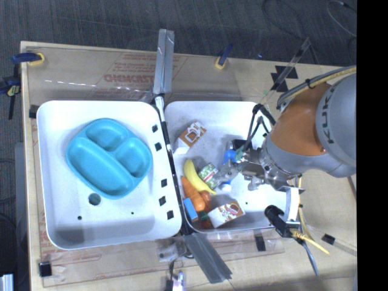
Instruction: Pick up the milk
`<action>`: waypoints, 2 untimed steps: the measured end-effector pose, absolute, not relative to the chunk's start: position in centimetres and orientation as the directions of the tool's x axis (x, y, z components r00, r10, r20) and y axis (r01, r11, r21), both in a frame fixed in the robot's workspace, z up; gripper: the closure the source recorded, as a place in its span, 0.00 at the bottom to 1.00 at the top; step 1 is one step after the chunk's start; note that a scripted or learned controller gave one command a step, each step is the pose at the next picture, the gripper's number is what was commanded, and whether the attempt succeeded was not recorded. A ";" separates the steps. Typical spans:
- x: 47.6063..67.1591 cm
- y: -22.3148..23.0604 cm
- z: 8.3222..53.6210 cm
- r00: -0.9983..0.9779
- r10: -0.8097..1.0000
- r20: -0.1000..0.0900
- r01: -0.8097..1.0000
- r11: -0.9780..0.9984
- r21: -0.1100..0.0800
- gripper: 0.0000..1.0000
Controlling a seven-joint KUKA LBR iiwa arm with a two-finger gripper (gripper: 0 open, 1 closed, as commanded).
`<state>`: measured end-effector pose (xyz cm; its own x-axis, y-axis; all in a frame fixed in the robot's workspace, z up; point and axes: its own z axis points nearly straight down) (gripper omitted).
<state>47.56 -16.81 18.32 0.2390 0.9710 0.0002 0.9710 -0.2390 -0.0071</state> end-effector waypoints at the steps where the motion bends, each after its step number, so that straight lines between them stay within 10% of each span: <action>1: 47.6 -19.4 9.1 0.054 0.999 0.001 0.999 -0.054 -0.003 0.00; 2: 47.7 -19.4 10.1 0.048 0.999 0.000 0.999 -0.048 -0.003 1.00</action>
<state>47.67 -19.39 10.07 0.0479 0.9989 0.0003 0.9988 -0.0479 -0.0028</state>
